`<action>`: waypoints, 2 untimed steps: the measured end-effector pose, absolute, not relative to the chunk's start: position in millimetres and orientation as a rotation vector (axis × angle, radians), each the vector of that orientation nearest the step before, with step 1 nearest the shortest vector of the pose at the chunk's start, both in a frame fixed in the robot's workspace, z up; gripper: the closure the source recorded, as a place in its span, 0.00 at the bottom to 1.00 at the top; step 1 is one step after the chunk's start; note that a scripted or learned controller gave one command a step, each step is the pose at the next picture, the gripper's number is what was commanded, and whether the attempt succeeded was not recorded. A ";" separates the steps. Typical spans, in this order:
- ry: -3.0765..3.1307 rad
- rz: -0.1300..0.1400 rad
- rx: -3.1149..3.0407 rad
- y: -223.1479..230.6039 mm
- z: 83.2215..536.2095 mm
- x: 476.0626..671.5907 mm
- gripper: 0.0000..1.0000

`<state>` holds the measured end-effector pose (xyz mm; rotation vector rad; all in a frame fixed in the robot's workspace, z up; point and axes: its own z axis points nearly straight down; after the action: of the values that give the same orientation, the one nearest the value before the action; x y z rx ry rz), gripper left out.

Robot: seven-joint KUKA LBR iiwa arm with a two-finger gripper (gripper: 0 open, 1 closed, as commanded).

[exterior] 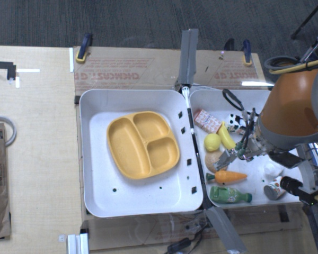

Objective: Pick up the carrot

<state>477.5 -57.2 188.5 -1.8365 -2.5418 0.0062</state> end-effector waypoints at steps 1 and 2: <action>-2.958 0.002 -1.043 -40.8 188.9 478.4 0.00; -2.963 -0.001 -1.042 -94.4 89.6 478.3 0.00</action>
<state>478.3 -94.4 89.6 -1.0424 -2.9635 -0.0011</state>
